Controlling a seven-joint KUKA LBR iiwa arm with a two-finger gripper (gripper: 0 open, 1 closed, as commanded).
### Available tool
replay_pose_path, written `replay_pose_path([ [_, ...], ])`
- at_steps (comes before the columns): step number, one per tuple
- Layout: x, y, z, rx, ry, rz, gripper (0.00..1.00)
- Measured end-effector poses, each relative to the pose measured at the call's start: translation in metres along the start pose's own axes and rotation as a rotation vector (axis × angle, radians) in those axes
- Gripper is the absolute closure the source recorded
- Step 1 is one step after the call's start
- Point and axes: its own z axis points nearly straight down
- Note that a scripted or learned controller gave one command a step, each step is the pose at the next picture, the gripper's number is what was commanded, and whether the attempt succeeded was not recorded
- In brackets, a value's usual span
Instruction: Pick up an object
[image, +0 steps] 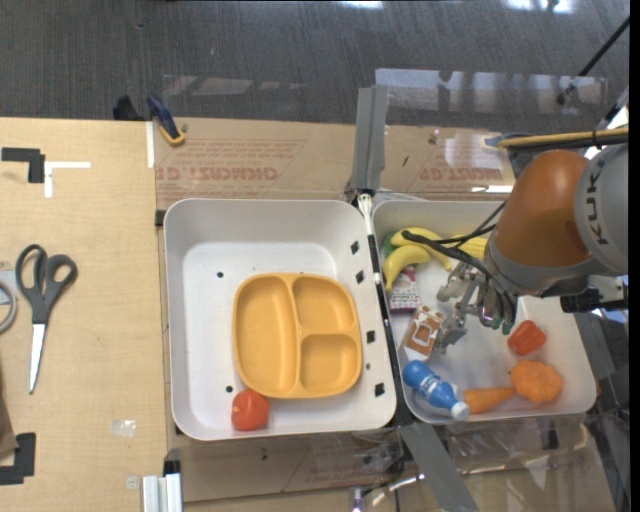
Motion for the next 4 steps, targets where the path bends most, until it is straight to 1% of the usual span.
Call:
replay_pose_path([
  [1, 0.018, 0.001, 0.001, 0.001, 0.003, -0.002, 0.00],
  [2, 0.057, -0.007, 0.000, 0.001, 0.001, 0.138, 0.00],
  [3, -0.036, 0.013, 0.000, 0.001, -0.001, 0.347, 0.00],
  [4, -0.075, 0.036, 0.000, 0.001, 0.000, 0.472, 0.00],
])
